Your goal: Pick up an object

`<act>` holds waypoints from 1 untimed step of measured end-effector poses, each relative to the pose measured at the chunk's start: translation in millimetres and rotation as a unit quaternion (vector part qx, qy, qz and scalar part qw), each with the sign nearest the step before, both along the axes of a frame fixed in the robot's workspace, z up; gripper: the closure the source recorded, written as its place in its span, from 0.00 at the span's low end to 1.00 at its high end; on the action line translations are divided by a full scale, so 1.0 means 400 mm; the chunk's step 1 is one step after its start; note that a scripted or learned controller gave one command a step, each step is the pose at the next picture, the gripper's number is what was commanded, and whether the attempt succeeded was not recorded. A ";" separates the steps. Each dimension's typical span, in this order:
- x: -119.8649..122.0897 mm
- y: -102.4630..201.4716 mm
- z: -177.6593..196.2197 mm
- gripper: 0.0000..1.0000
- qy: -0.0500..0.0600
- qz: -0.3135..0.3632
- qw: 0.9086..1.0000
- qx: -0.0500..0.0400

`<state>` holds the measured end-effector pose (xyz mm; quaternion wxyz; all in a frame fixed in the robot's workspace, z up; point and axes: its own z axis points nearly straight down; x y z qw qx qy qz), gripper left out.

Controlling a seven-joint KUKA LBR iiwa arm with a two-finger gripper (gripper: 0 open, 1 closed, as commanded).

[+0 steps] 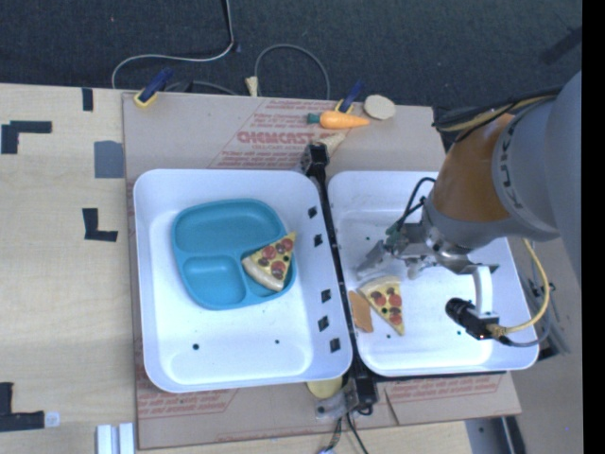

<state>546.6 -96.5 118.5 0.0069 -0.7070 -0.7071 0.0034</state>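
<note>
Two toy pizza slices lie on a workbench, one in each of two shallow white bins set side by side. In the right bin (pixel 492 353), the slice nearest the robot (pixel 386 303) rests flat toward the bin's seven o'clock corner, a pale yellow wedge dotted with red and dark toppings, its orange-brown crust (pixel 360 312) along the left edge and its tip pointing toward five o'clock. The grey arm (pixel 510 173), its orange band above the wrist, reaches in from three o'clock, and its gripper (pixel 383 253) hangs just above the slice at roughly twelve o'clock from it; the slice is not between the fingers, and whether the claw is spread or clenched cannot be told at this angle. In the left bin (pixel 156 348), a second slice (pixel 271 261) sits on the four o'clock edge of a blue divided plate (pixel 213 244), crust down and toppings up. Beyond the bins, at twelve o'clock on the cardboard sheet (pixel 189 130), lie a toy carrot (pixel 340 119) and, just to its right, a small beige disc (pixel 380 107). Cables (pixel 227 26) trail over the dark floor behind.
</note>
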 end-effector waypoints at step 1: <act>-0.141 0.007 -0.084 0.00 -0.011 0.000 1.000 -0.004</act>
